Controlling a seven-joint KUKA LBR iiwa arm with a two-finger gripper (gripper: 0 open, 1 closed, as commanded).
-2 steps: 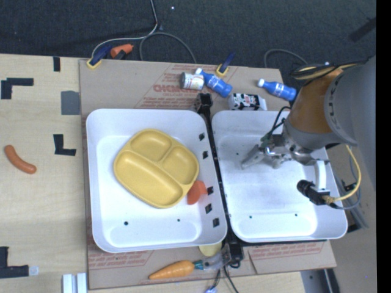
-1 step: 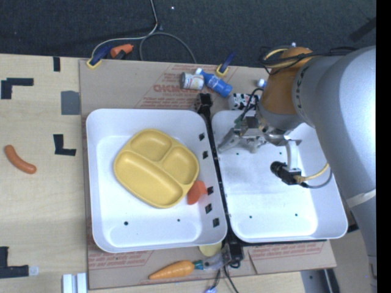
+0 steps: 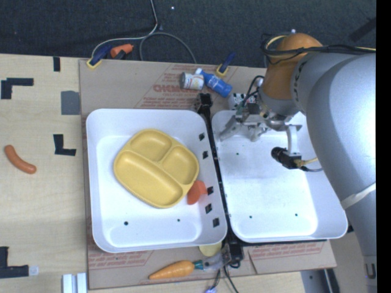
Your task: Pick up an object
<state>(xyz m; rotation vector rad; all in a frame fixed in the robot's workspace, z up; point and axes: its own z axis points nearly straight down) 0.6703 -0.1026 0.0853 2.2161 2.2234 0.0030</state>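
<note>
My gripper (image 3: 239,131) hangs over the far left corner of the right bin (image 3: 275,209), below the orange wrist band. Its two metal fingers (image 3: 227,130) stand spread apart, open, with nothing between them. In the left bin (image 3: 101,188) lies a yellow divided plate (image 3: 156,166). A small orange-red piece (image 3: 196,192) rests against the plate's right edge, close to the wall between the bins. The gripper is up and to the right of both, across that wall.
Behind the bins lie a blue-and-white bottle (image 3: 208,81), a blue clamp (image 3: 227,61) and an orange clamp (image 3: 121,50). A toy carrot (image 3: 174,270) lies in front of the bins, and a sausage (image 3: 20,159) on the bench far left. The grey arm (image 3: 342,121) covers the right side.
</note>
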